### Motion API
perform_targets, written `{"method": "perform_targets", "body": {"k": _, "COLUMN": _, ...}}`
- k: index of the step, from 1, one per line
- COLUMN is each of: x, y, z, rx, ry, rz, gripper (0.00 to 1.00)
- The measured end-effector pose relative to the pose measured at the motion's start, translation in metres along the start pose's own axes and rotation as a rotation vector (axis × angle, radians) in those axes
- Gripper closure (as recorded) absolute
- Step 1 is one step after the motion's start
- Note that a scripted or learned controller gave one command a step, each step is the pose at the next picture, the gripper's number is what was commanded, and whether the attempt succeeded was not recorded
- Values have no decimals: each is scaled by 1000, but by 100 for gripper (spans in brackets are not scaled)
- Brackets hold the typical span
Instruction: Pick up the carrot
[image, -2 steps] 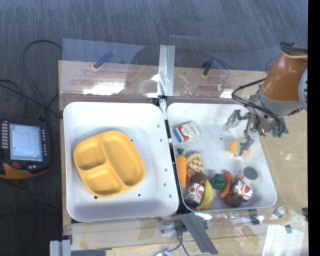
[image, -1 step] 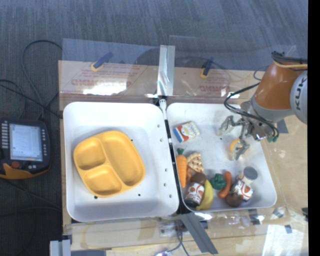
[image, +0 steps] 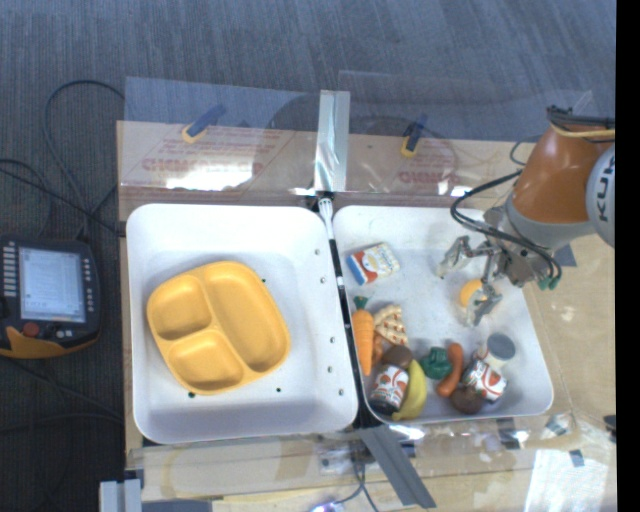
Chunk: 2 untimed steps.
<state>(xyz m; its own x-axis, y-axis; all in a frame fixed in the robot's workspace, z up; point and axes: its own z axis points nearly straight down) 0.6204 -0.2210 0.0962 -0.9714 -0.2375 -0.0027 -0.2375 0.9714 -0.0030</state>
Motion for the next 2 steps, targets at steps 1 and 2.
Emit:
{"method": "perform_targets", "body": {"k": 1, "x": 4, "y": 0, "z": 5, "rx": 5, "ry": -9, "rz": -59, "gripper": 0}}
{"method": "perform_targets", "body": {"k": 2, "x": 10, "y": 3, "z": 5, "rx": 1, "ry": -13, "rz": 72, "gripper": 0}}
